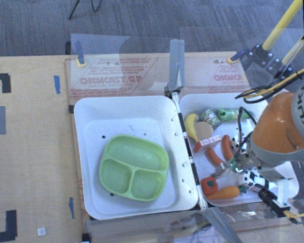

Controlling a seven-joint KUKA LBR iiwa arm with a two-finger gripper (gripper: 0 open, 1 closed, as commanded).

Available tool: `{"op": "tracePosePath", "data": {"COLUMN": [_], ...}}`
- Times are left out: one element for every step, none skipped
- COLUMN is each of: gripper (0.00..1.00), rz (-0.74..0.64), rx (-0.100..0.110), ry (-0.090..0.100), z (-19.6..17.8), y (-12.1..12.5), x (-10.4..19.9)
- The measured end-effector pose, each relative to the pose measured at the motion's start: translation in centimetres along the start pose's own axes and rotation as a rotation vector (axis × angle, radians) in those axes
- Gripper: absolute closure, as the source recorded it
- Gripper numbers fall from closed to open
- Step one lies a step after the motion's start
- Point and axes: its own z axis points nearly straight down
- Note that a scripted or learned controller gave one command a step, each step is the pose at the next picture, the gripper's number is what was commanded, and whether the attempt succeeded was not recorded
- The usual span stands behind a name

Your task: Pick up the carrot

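Just above the carrot (226, 193), fingers (229, 166) at a spread impossible to tell.

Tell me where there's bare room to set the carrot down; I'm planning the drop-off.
Free: the left bin's floor around the green divided plate, widest along its top and left walls, and the plate's own compartments. Crowded: the right bin, where the carrot, banana, sausages and gripper sit close together.
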Motion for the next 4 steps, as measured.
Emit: {"op": "tracePosePath", "data": {"gripper": [0.0, 0.0, 0.0, 0.0], "rz": [0.0, 0.0, -0.099, -0.099], "rx": [0.0, 0.0, 0.002, 0.002], "ry": [0.0, 0.0, -0.001, -0.001], "z": [0.0, 0.0, -4.3, -4.3], "y": [0.0, 0.0, -1.1, -1.1], "x": [0.0, 0.0, -5.2, -5.2]}}
